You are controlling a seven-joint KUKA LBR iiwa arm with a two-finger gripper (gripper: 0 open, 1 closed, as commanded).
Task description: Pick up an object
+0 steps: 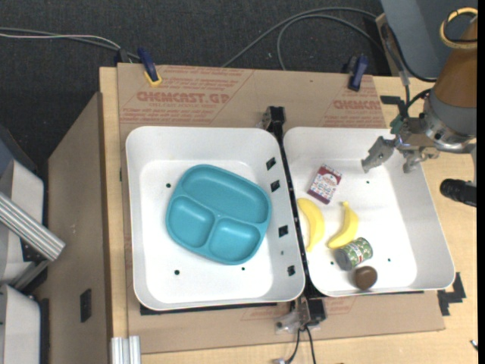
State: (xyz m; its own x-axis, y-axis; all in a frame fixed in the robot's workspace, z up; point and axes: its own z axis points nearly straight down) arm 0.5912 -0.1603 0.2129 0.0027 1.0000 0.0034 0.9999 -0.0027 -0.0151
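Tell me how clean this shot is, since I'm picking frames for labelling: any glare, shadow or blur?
Camera view: lighting even and soft; the white bins are bright, but their rims stay readable. Faint shadows sit under the teal plate and bananas. The tool looks slightly soft, while the small box and can are fairly sharp.

left bin (144,203): holds the tray (217,213), lying near its middle.
right bin (424,226): touches the left bin along their shared edge — holds everything else.
box (325,183): toward the back of the right bin, near the divide.
bananas: two side by side in front of the box — one (311,222) by the divide, the other (345,226) to its right.
can (354,252): just in front of the right banana.
ball (365,277): touching the can, nearest the front rim.
gripper (394,155): over the right bin's back right part, well apart from the items.
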